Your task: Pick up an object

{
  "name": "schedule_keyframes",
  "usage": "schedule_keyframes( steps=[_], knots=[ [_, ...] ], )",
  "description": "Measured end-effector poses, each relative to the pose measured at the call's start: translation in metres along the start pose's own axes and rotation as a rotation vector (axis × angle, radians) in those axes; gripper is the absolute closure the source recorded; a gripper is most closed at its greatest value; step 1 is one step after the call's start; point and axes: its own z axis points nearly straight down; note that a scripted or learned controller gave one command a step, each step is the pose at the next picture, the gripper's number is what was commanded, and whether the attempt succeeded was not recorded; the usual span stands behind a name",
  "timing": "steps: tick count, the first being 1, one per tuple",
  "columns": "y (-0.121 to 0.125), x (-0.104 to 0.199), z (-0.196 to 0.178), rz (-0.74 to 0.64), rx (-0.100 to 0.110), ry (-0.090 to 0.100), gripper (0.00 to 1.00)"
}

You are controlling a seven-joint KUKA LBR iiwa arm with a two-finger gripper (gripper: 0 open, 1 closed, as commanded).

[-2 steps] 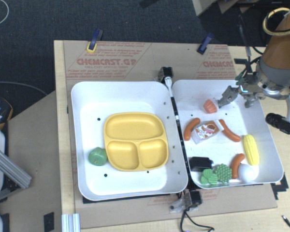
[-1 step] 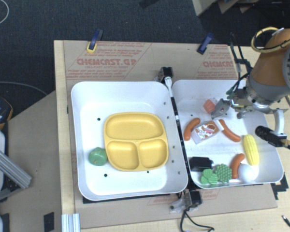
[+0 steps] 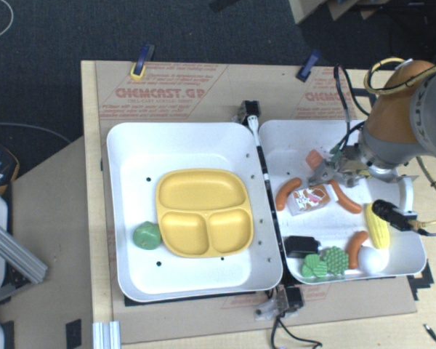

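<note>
Left bin: open floor around yellow divided tray; green ball beside it.
Right bin: crowded; sausages, corn cob, packet close together.

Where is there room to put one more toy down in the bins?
Roomiest is the left bin: bare floor behind the yellow divided tray, and in front of it beside the green ball. The right bin is crowded around the gripper, with sausages, a packet and corn; only its back-left corner looks bare.
</note>
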Motion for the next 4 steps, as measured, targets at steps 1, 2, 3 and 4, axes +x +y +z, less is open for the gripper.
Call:
schedule_keyframes(
  steps=[1,2,3,4],
  knots=[
    [0.002,-0.001,-0.014,0.001,-0.007,-0.003,1.00],
    [-0.007,0.003,-0.065,0.000,-0.012,-0.004,1.00],
    [-0.004,0.009,-0.110,-0.001,-0.014,-0.005,1.00],
    [-0.003,0.009,-0.146,-0.001,-0.014,-0.005,1.00]
  ],
)
